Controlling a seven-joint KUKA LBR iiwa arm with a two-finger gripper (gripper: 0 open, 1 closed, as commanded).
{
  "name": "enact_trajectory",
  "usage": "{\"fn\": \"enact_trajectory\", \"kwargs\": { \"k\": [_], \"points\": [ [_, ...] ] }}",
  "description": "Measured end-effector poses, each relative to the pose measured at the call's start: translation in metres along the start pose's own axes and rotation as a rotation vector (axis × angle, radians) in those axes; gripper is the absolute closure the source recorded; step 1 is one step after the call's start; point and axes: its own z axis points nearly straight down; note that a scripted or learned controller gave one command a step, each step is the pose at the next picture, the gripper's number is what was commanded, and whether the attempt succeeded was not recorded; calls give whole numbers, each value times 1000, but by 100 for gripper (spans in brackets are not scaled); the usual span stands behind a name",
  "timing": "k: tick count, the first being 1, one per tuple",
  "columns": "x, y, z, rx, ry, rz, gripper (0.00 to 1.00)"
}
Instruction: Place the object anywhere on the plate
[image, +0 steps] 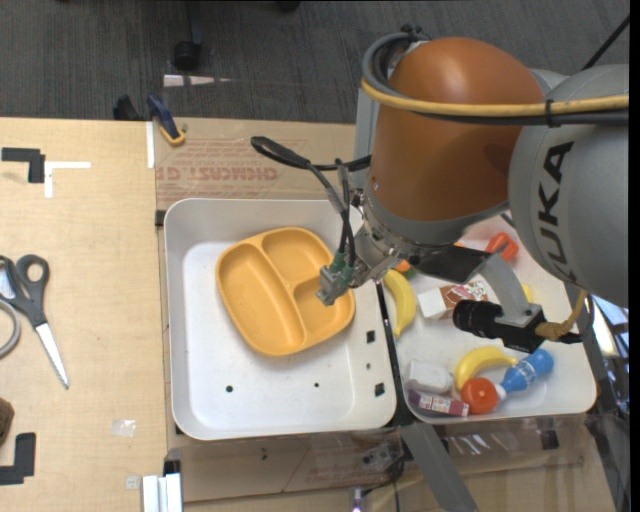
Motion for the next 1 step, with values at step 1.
{"fn": "enact_trajectory", "kwargs": {
  "k": [1],
  "points": [
    [11,43,-103,0,0,-36,100]
  ]
}}
